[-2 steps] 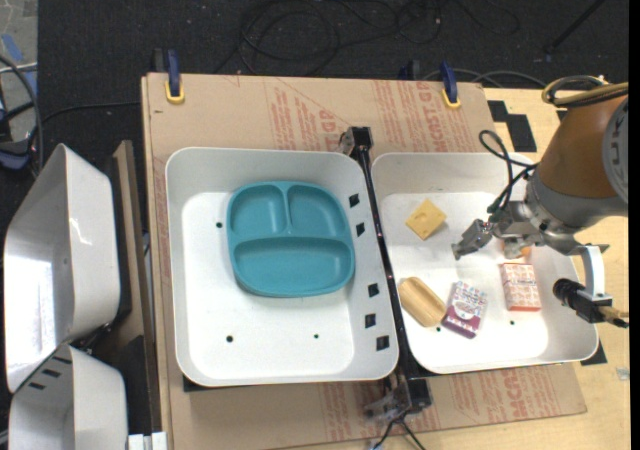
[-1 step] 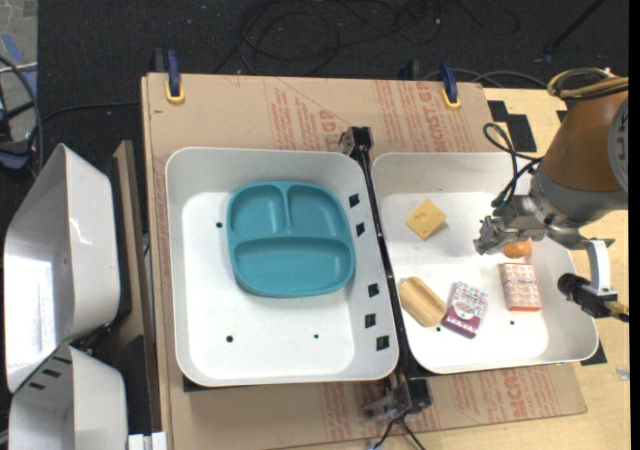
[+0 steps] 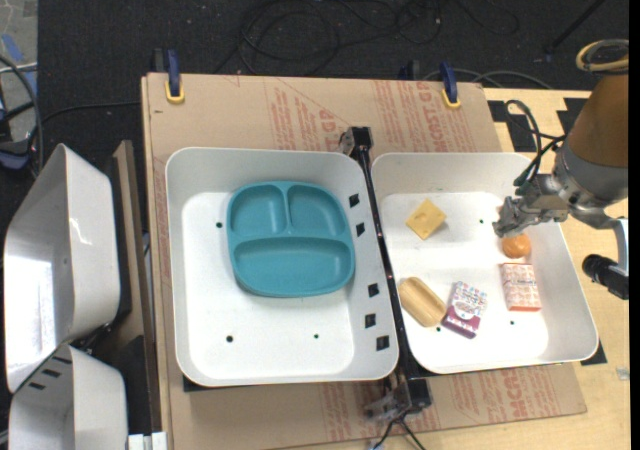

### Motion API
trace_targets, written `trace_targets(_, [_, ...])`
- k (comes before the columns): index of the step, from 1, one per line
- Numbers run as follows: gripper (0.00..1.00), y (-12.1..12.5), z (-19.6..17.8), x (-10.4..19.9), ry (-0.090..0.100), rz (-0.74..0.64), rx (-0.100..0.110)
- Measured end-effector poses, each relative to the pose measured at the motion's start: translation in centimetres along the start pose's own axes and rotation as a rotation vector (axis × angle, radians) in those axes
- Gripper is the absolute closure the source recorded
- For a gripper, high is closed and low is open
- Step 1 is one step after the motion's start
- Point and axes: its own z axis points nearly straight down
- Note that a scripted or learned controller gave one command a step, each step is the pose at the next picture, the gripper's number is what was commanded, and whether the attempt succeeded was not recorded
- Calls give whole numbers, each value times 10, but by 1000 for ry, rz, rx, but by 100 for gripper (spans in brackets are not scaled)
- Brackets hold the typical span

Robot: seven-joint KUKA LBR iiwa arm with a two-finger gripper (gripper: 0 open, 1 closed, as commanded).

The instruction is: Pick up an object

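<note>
From the camera above the bench, the gripper (image 3: 511,221) hangs low over the right bin (image 3: 570,283), its tip just above a small orange ball (image 3: 516,246) that lies right below and touching or nearly touching the fingertips; whether the jaws are open or closed I cannot tell, since the wrist hides them, and nothing shows clamped between them. The ball looks like the thing being gone for. To take it well, the jaws should come down centred on it and straddle it evenly, because a round thing will likely roll out sideways if one finger lands first. Just beyond the ball, further below the jaws, lies a pink-and-white packet (image 3: 520,287), close enough that a wide-spread finger could nudge it. To the left of the jaws and lower sit a purple carton (image 3: 465,309) and a tan bread roll (image 3: 421,301), and a yellow block (image 3: 426,219) lies level with the jaws to their left; all three are well apart from the ball. Far left, in the left bin (image 3: 190,268), rests a teal divided plate (image 3: 291,239), out of the way.
</note>
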Motion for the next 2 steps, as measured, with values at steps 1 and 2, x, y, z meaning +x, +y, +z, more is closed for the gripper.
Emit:
trace_targets(1, [100, 1, -31, 0, 1, -4, 1])
trace_targets(2, [100, 21, -42, 55, 4, -11, 2])
